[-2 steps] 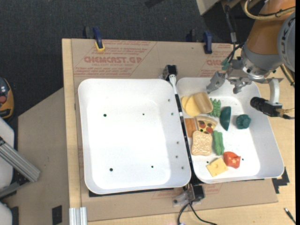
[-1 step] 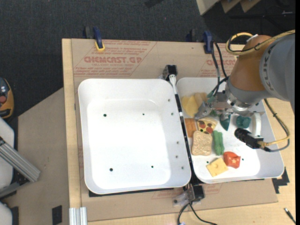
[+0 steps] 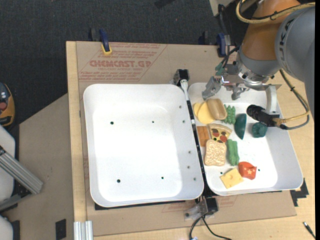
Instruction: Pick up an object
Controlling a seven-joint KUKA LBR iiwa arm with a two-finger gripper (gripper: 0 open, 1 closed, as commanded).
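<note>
The gripper [image 3: 226,85] hovers spread open and holding nothing just above the bread roll [image 3: 216,108], so nothing is picked yet and the grasp is all ahead.

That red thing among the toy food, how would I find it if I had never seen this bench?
Look at the right-hand white bin, the one crowded with toy food. Go to its near end, where a yellow cheese wedge lies. The red toy sits just right of the wedge; it is the one bright red piece there.
</note>
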